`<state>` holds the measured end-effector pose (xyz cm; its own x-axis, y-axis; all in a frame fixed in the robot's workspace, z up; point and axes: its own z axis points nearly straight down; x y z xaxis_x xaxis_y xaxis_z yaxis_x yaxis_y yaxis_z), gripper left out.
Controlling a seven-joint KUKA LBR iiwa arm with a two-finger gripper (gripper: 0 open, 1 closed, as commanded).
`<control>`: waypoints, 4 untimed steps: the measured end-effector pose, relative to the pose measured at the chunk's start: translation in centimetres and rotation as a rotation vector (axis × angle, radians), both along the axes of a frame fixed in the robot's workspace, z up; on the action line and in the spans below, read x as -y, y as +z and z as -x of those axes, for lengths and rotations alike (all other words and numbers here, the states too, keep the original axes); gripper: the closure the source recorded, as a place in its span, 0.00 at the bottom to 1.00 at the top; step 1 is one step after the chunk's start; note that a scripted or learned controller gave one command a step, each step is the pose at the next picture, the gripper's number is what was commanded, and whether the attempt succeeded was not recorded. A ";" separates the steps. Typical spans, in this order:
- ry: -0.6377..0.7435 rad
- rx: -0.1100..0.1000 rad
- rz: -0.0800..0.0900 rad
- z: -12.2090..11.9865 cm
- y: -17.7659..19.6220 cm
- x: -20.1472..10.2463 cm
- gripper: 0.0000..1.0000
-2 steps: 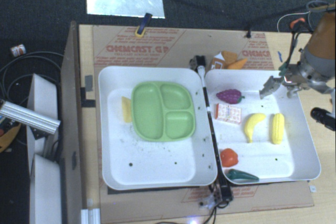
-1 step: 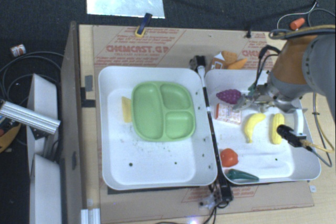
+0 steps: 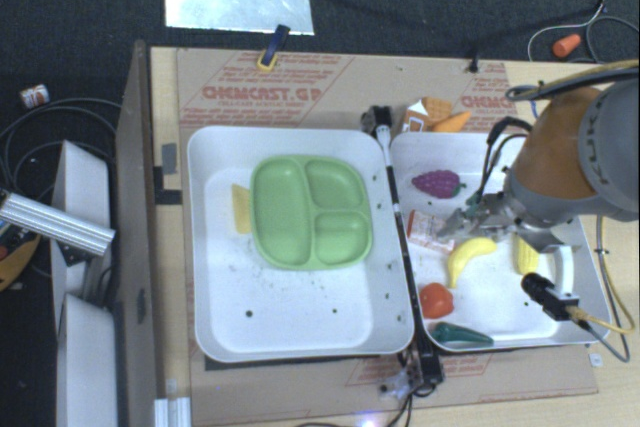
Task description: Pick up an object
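1. The gripper point(image 3: 478, 218) sits low in the right bin point(image 3: 470, 150), its metal fingers pointing left. Whether they are parted or closed cannot be told from this slanted view, and nothing is seen held between them.
2. Just near of the gripper lies a yellow banana point(image 3: 468, 257), curved, its upper end close under the fingers; whether they touch it is unclear.
3. Just left of the gripper a small red and white packet point(image 3: 428, 227) lies flat against the bin's left wall.
4. Farther away, a purple bunch of grapes point(image 3: 437, 182) rests on the bin floor, apart from the gripper.
5. Nearer the front, a red tomato point(image 3: 436, 300) sits beside a dark green vegetable point(image 3: 461, 335) at the bin's near edge.
6. To the right of the banana a small yellow piece point(image 3: 526, 253) lies partly under the arm point(image 3: 570, 155), which comes in from the right with its orange band over the bin's right side.
7. An orange carrot point(image 3: 450, 123) lies just beyond the far rim.
8. The left bin point(image 3: 215, 315) holds a green divided plate point(image 3: 310, 212), with a yellow piece point(image 3: 241, 208) touching its left side.
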<state>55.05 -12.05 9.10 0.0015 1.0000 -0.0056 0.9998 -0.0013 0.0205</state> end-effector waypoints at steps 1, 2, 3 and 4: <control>0.010 -0.002 -0.002 -8.0 -0.1 -2.7 0.00; 0.007 -0.016 -0.005 -10.5 -0.6 -0.5 0.00; 0.008 -0.015 -0.006 -12.0 -0.5 -2.0 0.00; 0.002 -0.016 -0.004 -11.9 -0.5 -0.1 0.00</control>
